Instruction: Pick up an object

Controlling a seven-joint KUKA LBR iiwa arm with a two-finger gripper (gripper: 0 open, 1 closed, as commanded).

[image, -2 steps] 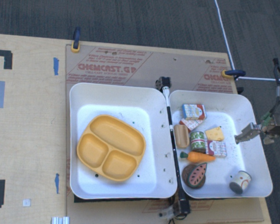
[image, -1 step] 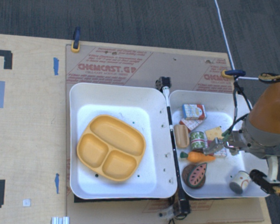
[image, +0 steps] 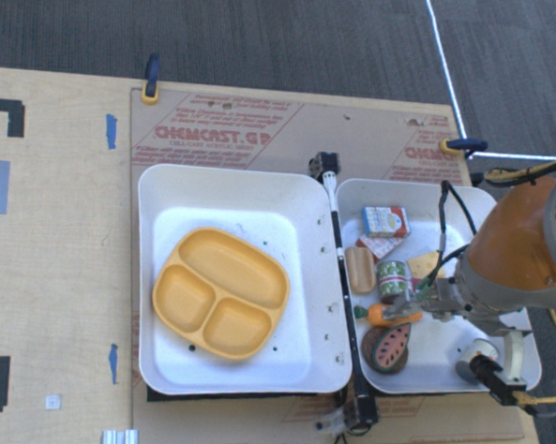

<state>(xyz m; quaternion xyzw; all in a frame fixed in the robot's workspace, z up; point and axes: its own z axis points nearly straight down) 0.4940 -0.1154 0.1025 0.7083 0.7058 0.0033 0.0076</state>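
Two shallow white bins are set side by side on the bench. The left bin [image: 157,200] is taken up by a yellow three-compartment tray [image: 220,293]. The arm [image: 516,250] is stretched over the right bin [image: 438,372], where a small carton [image: 385,220], a tan bread piece [image: 360,269], a green can [image: 393,280] and a watermelon slice [image: 388,349] are gathered near the left wall. The gripper [image: 421,305] is seen just beside the can, above a small orange piece [image: 382,316]; whether anything is gripped cannot be told.

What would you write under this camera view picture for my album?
Robot gripper reaching among toy foods in the right bin, yellow tray waiting left.
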